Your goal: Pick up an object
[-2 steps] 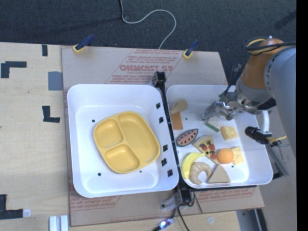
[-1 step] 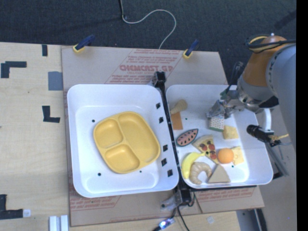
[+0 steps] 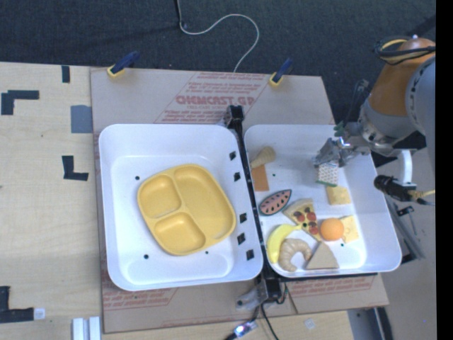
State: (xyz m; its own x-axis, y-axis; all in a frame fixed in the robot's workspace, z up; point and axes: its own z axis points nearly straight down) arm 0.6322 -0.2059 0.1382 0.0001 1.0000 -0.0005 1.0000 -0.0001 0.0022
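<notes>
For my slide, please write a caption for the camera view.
End effector over the right bin of toy food; yellow tray in left bin.

We are observing a light wooden bench top (image 3: 42, 211) carrying black tape marks (image 3: 71, 168) along its left portion. A brown cardboard sheet (image 3: 212, 98) with red printing is lying across it, and blue and yellow clamps (image 3: 123, 64) are gripping its far corners. Dark carpet flooring (image 3: 85, 13) is showing beyond the bench, and a white cable (image 3: 219, 23) is curling over it. Lighting is falling evenly.
</notes>
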